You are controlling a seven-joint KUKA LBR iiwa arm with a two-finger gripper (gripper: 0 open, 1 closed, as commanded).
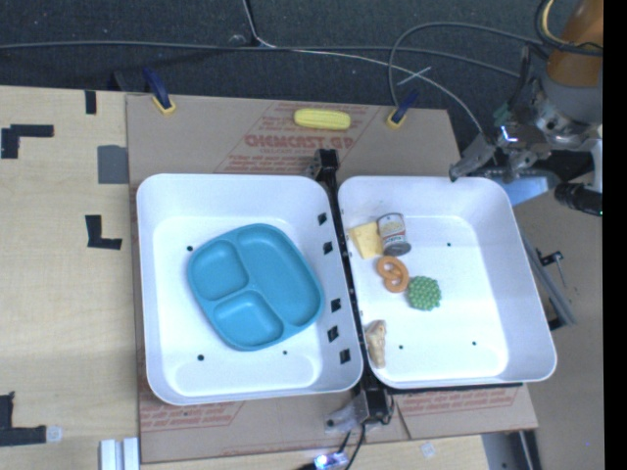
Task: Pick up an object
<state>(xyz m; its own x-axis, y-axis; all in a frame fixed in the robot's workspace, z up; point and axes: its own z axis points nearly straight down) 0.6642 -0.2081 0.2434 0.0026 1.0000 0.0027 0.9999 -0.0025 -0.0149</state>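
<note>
The right bin holds several small objects near its left side: a yellow wedge, a small metal can, an orange pretzel-like ring, a green bumpy ball and a beige piece by the lower left wall. My gripper hangs over the far right corner of this bin, above its rim and well away from all of these objects. Nothing is seen held in it.
The left bin carries a blue divided plate. A yellow banana-shaped toy lies on the cardboard behind the bins. Clamps and cables run along the back edge. The right half of the right bin is bare white floor.
</note>
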